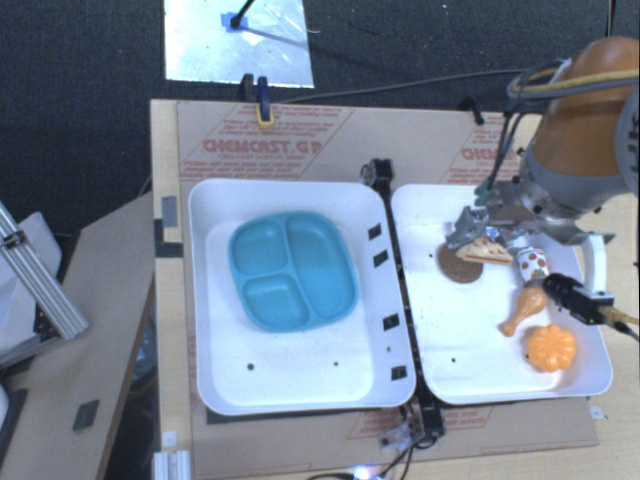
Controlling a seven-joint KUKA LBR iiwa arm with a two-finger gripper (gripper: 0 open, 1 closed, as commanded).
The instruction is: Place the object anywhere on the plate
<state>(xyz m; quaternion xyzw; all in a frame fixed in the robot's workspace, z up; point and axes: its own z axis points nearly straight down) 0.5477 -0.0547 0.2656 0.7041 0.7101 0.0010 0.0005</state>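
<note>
While divided, blue plate alone, toys in right bin.

We read red lettering on the brown protective sheet under the two bins: "CHEMCAST GP" printed above the left bin, and part of the same mark slanting near the right bin. The remaining print is too small for us to read.

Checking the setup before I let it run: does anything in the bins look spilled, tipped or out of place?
Nothing stands out. The blue plate lies flat in the left bin. The toy foods sit loose in the right bin: brown disc, sandwich wedge, drumstick, orange pumpkin. The end effector is above the wedge.
</note>
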